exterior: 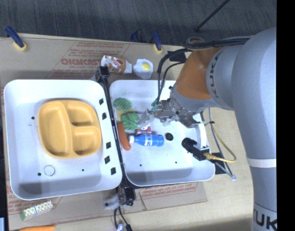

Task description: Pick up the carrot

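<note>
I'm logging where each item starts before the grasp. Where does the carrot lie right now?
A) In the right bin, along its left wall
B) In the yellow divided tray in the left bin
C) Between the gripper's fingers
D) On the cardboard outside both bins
A: the carrot lies in the right bin against its left wall, beside the blue bottle, apart from the gripper.

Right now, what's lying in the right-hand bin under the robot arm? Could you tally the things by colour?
Green: 2, a round piece and a leafy piece
Orange: 1, the carrot
Blue: 1, a bottle
Total: 4
</note>
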Tool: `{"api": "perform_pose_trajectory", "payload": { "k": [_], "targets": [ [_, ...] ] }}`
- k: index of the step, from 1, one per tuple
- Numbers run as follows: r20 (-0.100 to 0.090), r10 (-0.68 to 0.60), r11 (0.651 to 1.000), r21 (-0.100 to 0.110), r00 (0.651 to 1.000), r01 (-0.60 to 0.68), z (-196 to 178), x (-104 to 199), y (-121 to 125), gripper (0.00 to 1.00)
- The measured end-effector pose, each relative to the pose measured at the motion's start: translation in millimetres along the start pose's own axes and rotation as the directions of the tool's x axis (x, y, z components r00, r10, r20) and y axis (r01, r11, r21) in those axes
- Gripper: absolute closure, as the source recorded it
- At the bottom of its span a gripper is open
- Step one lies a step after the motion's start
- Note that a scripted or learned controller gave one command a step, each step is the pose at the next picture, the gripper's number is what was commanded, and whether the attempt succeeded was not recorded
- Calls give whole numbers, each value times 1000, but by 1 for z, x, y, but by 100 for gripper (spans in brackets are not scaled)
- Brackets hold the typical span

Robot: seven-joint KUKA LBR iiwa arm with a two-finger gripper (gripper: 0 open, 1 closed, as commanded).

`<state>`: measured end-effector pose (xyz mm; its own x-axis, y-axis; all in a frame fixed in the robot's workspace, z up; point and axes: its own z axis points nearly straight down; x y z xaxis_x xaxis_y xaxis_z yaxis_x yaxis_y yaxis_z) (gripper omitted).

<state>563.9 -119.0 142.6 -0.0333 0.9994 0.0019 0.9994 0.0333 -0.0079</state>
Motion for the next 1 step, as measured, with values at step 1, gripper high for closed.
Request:
{"api": "perform_pose_trajectory", "payload": {
  "k": [1],
  "targets": [
    [2, -37, 999, -6, 999, 37, -87, 40, 38, 0]
  ]
}}
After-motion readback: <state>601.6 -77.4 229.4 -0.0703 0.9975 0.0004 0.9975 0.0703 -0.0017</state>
